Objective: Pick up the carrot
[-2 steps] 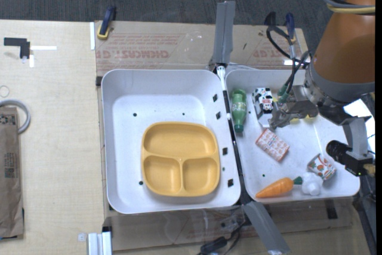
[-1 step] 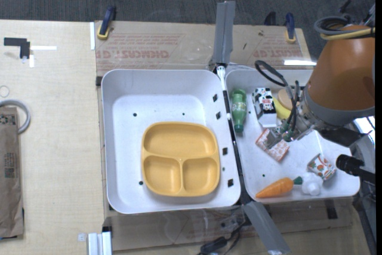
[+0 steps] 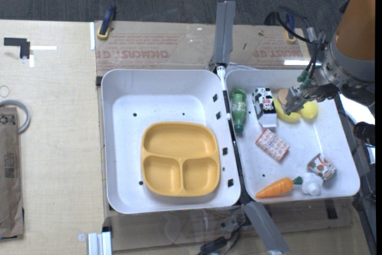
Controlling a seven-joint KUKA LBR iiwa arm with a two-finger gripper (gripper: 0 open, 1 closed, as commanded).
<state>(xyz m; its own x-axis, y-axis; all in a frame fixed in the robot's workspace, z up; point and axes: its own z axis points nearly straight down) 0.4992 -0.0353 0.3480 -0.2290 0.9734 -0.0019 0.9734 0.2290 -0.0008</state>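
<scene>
Carrot (image 3: 276,188) at five o'clock in right bin (image 3: 343,128). Gripper (image 3: 292,103) at one o'clock over banana (image 3: 293,114); finger state unclear.

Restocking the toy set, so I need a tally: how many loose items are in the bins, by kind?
Yellow divided plate: 1
Green bottle: 1
Milk carton: 1
Banana: 1
Lemon: 1
Pink snack box: 1
Carrot: 1
Small can: 1
White lump: 1
Total: 9
</scene>
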